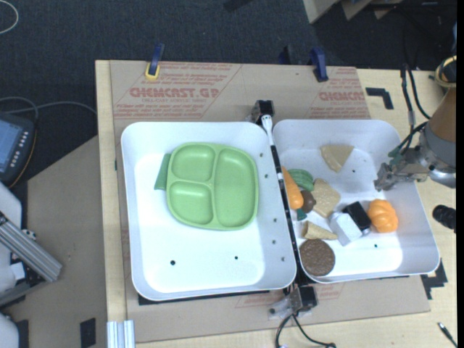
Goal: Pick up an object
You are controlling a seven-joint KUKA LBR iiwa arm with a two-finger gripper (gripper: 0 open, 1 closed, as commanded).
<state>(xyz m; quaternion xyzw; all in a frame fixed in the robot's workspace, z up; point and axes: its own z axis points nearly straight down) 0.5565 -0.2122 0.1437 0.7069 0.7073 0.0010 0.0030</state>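
Here's the gripper [388, 176], in from the right and hanging over the 3 o'clock side of the right bin [413, 256]. Whether the fingers are apart or together, I can't tell: they're a dark blur against the white, and nothing shows between them.

The pickings are crowded at the bin's 8 o'clock half. Nearest the gripper, at its 6 o'clock, sits an orange pumpkin [383, 215], touching a black-and-white block [350, 221] at its 9 o'clock. Past that, a tan cracker [325, 196], and a wedge [317, 230] below it. A brown round cookie [317, 257] lies at the bin's 7 o'clock corner. Up against the dividing wall, a carrot [292, 190] with a green leaf [301, 177] tucked just beside it, and a dark piece [307, 202] between carrot and cracker. Alone at 12 o'clock lies a pale chip [336, 156], well apart from the cluster, with bare floor between it and the gripper.

The left bin [145, 252] holds a green divided plate [212, 185], a green flat piece [162, 172] peeking out from under its 9 o'clock edge.

Both bins sit on a brown board [116, 100] on the worktop, clamps [154, 62] at its 12 o'clock edge.
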